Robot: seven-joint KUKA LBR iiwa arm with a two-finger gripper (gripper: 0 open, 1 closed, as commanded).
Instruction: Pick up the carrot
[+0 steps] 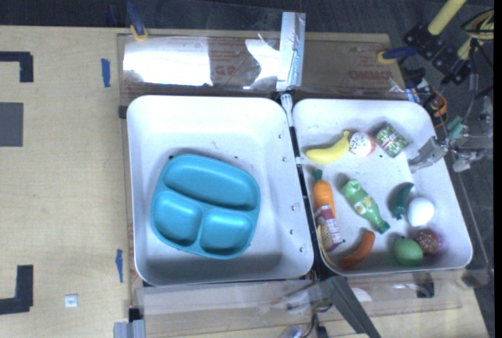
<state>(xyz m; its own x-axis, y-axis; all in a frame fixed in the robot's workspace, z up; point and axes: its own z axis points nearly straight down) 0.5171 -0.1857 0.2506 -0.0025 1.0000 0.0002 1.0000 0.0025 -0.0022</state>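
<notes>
Closest to me, along the lower rim of the right bin (392, 173), lie a curved orange-red sausage (358, 248), a green lime (407, 251) and a dark red berry (428, 241) just right of the lime. A white egg (421, 212) sits just above the berry, touching a dark green piece (402, 195) on its upper left.

The carrot (322, 195) lies on the left side of this bin, near the wall shared by the 2 bins. It is orange, its green top points toward the top of the frame, and nothing covers it. Its lower end meets a small red-labelled bottle (330, 228) that runs on down toward the sausage. A green bottle (365, 205) lies slanted just right of the carrot, apart from it. Above the carrot, a yellow banana (329, 150) curves toward a white and red ball (360, 144), and a green and white box (391, 139) sits to the right of the ball.

The gripper (427, 154) is at the right bin's upper right, over its right wall and well apart from the carrot, with the green bottle and the dark green piece in between. Whether it is released or clenched I cannot tell; nothing shows in its grasp.

The left bin (141, 172) holds 1 blue plate (205, 205) with 3 compartments, lying slightly left of the bin's middle.
</notes>
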